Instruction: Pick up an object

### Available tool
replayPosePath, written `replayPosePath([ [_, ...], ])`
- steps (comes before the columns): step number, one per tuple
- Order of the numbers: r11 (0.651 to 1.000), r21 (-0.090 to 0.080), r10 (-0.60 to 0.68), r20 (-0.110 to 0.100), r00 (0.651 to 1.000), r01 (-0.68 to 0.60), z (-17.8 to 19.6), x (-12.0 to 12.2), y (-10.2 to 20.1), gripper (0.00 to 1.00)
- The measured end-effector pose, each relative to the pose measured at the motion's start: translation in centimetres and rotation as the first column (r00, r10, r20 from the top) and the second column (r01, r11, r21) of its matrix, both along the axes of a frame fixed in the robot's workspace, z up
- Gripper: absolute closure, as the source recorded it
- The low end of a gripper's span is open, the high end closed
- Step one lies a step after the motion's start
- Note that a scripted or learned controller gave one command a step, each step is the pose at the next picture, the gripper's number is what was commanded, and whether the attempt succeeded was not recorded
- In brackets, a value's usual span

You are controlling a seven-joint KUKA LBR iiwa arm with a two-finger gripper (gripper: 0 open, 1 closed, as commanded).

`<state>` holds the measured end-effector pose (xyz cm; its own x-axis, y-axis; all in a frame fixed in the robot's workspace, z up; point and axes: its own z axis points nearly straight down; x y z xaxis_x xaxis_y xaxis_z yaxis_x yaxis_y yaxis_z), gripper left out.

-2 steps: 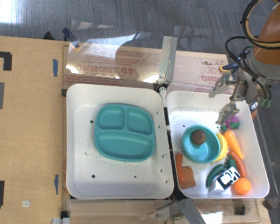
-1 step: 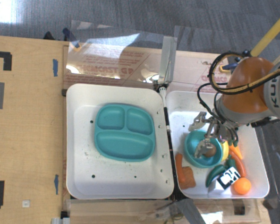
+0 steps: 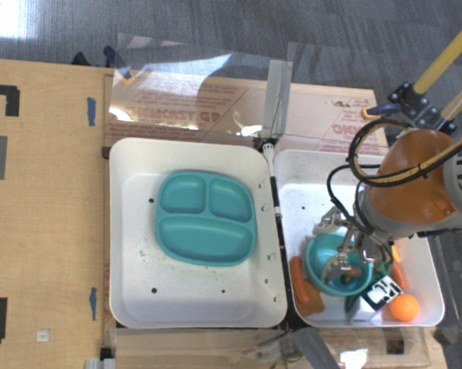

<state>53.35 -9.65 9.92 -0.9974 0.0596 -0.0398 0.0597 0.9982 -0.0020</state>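
**A:** Brown bench [image 3: 34, 207], grey floor behind, and 2 white bins side by side. Where does the coming move stand?

**B:** The gripper [image 3: 343, 261] hangs in the right bin [image 3: 300, 200], directly over the teal bowl [image 3: 331, 276]. So the bowl lies straight below the fingertips, not off to a side; a plain descent looks like the move, I'd judge.

**A:** Fingers clamped on anything?

**B:** I cannot tell. The orange wrist and cables crowd the view, and nothing is plainly gripped.

**A:** Count things for me.

**B:** Left bin [image 3: 123, 282]: 1 teal divided plate [image 3: 207, 219]. Right bin: 1 teal bowl, 1 orange ball [image 3: 404, 307] near the front right corner, 1 orange-brown oblong piece [image 3: 306, 288] just left of the bowl, long axis running roughly front to back, and 1 black-and-white object [image 3: 382, 290] between bowl and ball.

**A:** Arms?

**B:** 1, reaching in from the right.
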Motion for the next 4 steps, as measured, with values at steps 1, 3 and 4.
replayPosePath([
  [1,0.994,-0.014,0.107,0.0,0.994,-0.107,-0.1,-1.0,-12.7,0.0],
  [3,0.995,-0.001,0.101,-0.012,0.995,-0.101,-0.4,0.4,-3.7,0.0],
  [4,0.995,-0.002,0.098,-0.011,0.995,-0.098,-0.4,-0.2,-4.3,0.0],
])
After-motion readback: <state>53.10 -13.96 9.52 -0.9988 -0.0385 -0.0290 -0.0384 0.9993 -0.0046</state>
